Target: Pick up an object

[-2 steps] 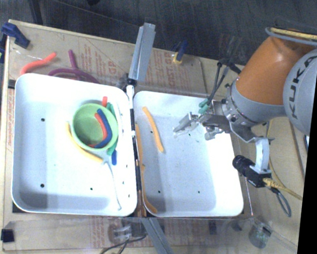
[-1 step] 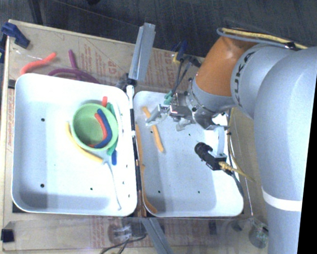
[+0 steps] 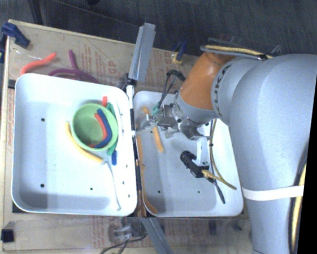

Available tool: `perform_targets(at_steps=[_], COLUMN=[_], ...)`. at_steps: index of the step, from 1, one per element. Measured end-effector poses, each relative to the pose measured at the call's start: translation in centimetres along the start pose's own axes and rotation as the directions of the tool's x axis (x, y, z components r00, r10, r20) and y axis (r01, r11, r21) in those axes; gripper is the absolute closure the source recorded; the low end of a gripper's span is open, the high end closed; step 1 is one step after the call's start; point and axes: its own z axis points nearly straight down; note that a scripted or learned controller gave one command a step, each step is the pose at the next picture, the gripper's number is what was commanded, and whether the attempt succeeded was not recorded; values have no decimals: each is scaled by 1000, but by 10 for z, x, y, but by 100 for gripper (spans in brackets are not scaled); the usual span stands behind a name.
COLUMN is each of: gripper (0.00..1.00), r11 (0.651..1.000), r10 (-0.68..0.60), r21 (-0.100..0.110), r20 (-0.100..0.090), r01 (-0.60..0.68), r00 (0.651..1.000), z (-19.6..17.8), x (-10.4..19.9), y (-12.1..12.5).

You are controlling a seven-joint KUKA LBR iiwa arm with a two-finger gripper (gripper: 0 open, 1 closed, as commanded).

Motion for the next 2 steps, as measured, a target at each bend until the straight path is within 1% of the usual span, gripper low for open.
perform_targets(at_steps=[1,2], gripper=[0,100], r11=[999,999], r10=[43,39], r21=[-2,-2], r20=[6,3], r01=[-43,-39], r00=[999,999], z=[13,2], x=[1,3], y=[-3,-2])
